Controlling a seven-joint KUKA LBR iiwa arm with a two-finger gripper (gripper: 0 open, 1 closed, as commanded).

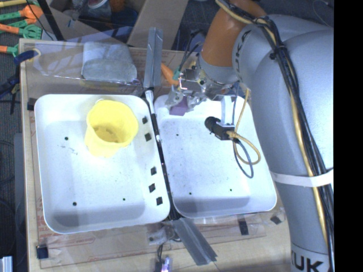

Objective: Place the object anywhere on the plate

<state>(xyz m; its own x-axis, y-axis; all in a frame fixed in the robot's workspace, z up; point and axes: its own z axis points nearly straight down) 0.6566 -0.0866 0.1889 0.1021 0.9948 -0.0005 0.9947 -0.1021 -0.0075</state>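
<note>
White bins, two of them, sit side by side on my feed. Starting at the left bin (57,208): I count one yellow plate (112,127), deep-sided, more like a bowl. It lies in the far half of that bin, roughly midway between the left and right walls. A row of small black squares (152,171) runs down that bin's right wall, next to the seam between the two bins.

Across the seam, the right bin (227,200) carries one small purple object (178,108), tucked into its far left corner, well apart from the plate and in the other bin.

The single gripper (190,97) is directly over that corner, right at the purple object. I cannot tell from this angle whether the claw is spread or pressed together, or whether it has the object at all; the wrist hardware covers that spot.

Behind the gripper the one arm (283,67) comes in from the right, its orange band (227,33) leaning over the far edge of the right bin. The wrist is angled down and to the left. The thick grey link behind it fills the right side of my view. One yellowish cable loop (248,152) hangs from the wrist over the middle of the right bin, beside a black fitting (216,127).
</note>
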